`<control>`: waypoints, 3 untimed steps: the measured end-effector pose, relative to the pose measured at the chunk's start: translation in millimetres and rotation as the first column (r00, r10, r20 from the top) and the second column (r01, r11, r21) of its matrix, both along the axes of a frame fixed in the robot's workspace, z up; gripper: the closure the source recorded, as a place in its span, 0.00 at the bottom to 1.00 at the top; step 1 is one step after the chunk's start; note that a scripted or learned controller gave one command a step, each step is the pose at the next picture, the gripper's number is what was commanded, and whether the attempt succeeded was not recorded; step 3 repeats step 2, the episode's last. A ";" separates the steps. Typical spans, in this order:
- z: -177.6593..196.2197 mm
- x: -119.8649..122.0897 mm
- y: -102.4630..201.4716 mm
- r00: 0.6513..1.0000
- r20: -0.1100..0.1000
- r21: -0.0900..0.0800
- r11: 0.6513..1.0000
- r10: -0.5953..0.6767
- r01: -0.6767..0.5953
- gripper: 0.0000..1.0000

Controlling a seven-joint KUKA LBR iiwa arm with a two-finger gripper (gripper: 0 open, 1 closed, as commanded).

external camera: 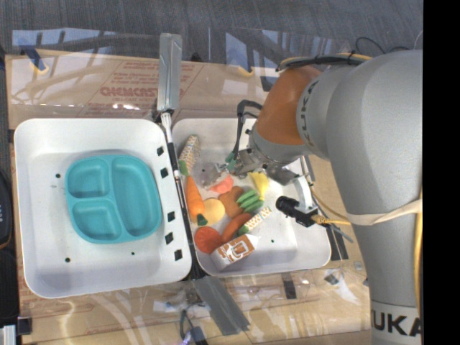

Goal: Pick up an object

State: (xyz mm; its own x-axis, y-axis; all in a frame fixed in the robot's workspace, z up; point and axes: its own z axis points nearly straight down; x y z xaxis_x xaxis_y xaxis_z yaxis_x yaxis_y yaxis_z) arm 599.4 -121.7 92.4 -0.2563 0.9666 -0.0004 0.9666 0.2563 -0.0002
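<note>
- Here, the grey KUKA arm [374, 157] reached into the right bin [305, 246], its gripper [241, 162] low over a heap of toy food; the approach step seemed in hand, nothing visibly lifted.
- Whether the gripper was open or closed could not be told.
- Candidates lay just beneath: a smooth orange carrot [195, 197], a ridged green pod [249, 200], a pink piece [221, 186].
- Next, it likely needed one clean closure on a single item.
- The left bin [43, 264] held a glossy teal divided tray [113, 198].
</note>
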 end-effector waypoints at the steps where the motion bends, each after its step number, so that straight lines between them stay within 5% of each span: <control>1: 10.1 0.4 0.3 1.000 -0.001 0.000 1.000 0.004 -0.004 1.00; 2: 101.3 30.0 84.8 0.998 0.002 0.001 0.998 0.061 -0.061 1.00; 3: 101.3 30.0 84.8 0.998 0.002 0.001 0.998 0.061 -0.061 1.00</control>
